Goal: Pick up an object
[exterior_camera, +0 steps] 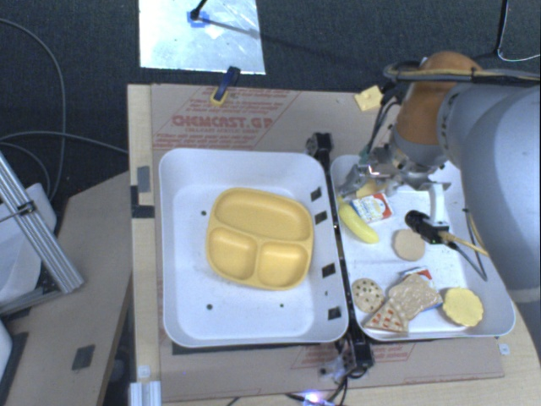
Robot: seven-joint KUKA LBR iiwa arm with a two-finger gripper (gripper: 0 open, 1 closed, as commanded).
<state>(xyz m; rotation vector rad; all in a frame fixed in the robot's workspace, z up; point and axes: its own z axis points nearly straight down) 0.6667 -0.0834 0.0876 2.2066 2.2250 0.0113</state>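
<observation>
Pick not yet done: gripper (362,176) over right bin (500,309), just above red-and-white packet (372,207) beside banana (357,224); open or closed, cannot tell; nothing visibly lifted; grasp and lift remaining

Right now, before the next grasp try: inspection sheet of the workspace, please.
Surface: left bin and right bin, both white, on a printed cardboard sheet.
Job's things: in the right bin, toy banana, red-and-white packet, tan disc, chocolate-chip cookie, cracker, pizza slice, yellow round piece.
Clutter: yellow divided tray in the left bin.
Gripper: gripper low at the right bin's far left corner, by the packet; grasp cannot be told.
Cables: black cables on the floor at left.
Surroundings: dark carpet, shiny sheet, aluminium frame.
</observation>
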